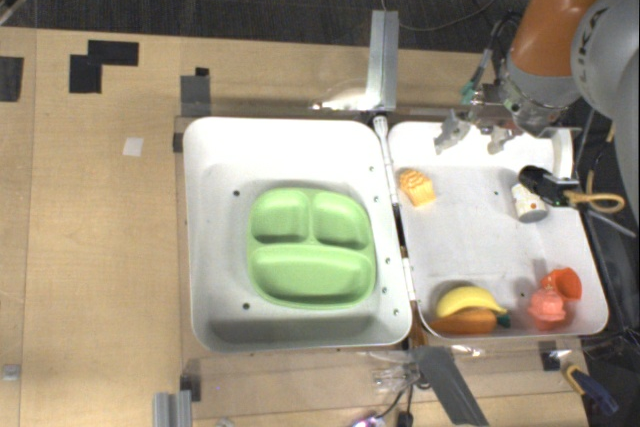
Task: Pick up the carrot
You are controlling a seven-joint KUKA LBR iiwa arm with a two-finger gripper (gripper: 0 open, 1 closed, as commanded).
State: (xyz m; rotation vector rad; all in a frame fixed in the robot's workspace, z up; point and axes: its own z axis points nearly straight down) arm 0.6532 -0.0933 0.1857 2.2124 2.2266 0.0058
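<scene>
Carrot (467, 320) at bottom of right bin (480, 215), long axis roughly horizontal, green end pointing right, banana (468, 299) touching its top. Gripper (470, 137) over bin's upper edge, fingers spread open, holding nothing.

Left bin (205, 215): 1 green divided plate (311, 247). Right bin (470, 235): yellow block (417, 187), banana (468, 299), pink toy (547, 305).
</scene>
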